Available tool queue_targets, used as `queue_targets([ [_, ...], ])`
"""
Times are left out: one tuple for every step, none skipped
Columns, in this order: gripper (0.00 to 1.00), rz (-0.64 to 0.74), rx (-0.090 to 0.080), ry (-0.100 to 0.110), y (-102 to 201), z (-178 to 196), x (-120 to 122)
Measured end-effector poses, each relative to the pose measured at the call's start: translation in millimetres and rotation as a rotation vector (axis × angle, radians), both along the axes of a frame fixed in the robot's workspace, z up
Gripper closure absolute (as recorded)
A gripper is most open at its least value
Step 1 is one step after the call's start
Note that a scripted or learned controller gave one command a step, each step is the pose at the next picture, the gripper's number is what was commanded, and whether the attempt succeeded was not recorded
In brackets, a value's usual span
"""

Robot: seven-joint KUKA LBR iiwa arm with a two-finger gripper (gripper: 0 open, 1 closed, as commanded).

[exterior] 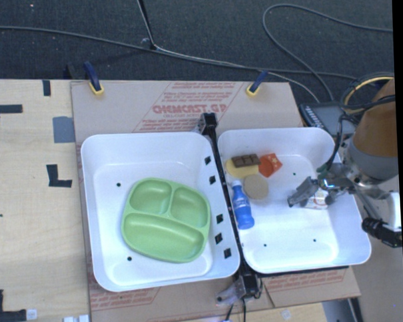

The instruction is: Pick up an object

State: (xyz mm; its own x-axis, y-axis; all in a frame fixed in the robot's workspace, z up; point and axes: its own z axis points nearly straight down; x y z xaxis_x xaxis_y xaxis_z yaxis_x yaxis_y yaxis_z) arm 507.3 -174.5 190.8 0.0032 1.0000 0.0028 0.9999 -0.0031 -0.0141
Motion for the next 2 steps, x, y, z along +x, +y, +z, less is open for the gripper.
queue_targets([
  [0.00,0.004,-0.003,-0.013,0.3,6.6,3.2],
  [0.00,0.005,-0.002,-0.008,7.3,-51.4,9.8],
])
